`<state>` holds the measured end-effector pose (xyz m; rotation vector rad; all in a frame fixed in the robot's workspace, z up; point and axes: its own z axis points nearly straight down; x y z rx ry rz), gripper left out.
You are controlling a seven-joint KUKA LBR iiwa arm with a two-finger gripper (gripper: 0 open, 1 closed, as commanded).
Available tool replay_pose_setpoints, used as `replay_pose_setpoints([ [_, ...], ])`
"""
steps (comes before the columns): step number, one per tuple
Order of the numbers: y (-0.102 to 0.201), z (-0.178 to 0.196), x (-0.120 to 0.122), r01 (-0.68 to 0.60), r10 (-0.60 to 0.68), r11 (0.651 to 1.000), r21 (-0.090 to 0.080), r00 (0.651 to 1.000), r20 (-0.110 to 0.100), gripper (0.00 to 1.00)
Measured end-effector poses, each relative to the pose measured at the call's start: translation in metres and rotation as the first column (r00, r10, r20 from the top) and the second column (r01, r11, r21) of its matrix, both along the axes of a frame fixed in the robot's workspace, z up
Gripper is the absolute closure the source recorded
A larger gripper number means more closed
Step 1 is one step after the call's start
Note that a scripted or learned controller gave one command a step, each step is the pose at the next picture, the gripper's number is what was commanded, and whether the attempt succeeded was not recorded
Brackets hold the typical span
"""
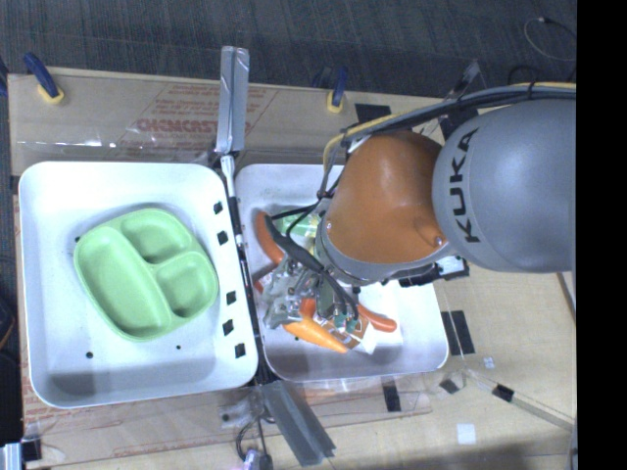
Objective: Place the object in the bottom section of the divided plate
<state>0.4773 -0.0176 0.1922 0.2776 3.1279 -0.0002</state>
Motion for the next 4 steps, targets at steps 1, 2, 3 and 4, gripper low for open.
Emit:
replay_pose_setpoints([
  [1, 0.062, 0.012, 0.000, -0.110, 0.110, 0.994, 0.000, 0.994, 0.000, 1.00],
  [2, 0.129, -0.041, -0.002, -0.039, 0.039, 0.999, 0.000, 0.999, -0.004, 1.00],
  [3, 0.181, 0.079, 0.062, -0.064, 0.064, 0.998, 0.000, 0.998, 0.001, 1.00],
  [4, 0.219, 0.078, 0.046, -0.103, 0.103, 0.995, 0.000, 0.995, -0.003, 1.00],
])
